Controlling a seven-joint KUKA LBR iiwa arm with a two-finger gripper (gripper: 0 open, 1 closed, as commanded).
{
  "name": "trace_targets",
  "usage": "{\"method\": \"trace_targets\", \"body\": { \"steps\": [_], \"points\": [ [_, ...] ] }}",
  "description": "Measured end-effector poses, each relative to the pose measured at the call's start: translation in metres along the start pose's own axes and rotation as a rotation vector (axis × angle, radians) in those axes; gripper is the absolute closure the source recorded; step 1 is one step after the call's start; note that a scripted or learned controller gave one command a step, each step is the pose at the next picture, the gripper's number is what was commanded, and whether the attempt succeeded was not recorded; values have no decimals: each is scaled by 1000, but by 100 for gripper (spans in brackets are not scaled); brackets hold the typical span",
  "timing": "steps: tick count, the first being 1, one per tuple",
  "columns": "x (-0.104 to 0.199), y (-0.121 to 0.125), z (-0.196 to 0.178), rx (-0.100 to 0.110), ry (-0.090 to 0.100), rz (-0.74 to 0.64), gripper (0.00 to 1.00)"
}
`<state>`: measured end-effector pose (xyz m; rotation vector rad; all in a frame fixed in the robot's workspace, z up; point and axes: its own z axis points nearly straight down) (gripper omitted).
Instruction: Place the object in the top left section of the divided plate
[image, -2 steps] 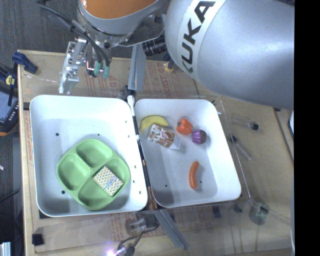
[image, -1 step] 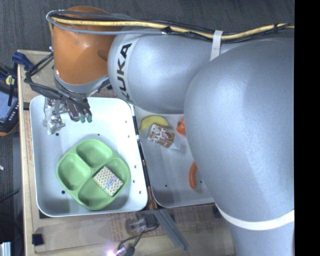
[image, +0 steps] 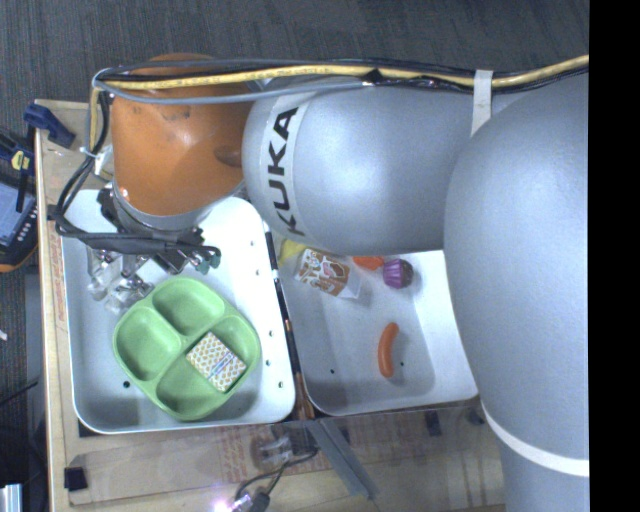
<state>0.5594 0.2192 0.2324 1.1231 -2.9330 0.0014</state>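
A green divided plate (image: 130, 345) lies in the left white bin (image: 85, 390). A small block with a yellow and green checked pattern (image: 216, 361) rests in the plate's right-hand section. The plate's other sections hold nothing. My gripper (image: 115, 277) hangs over the bin's far left corner, just beyond the plate's upper left rim and apart from the checked block. The orange band and the grey arm (image: 350, 170) cover the bin's far edge.
The right bin (image: 440, 380) holds a printed snack packet (image: 325, 272), a purple round piece (image: 398, 272), a small orange piece (image: 368, 263) and a red-orange sausage shape (image: 387, 350). The big grey arm link overhangs that bin's right side.
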Motion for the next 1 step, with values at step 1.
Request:
{"method": "trace_targets", "body": {
  "steps": [1],
  "points": [
    [3,-31,-132,3,-4,-183,100]
  ]
}}
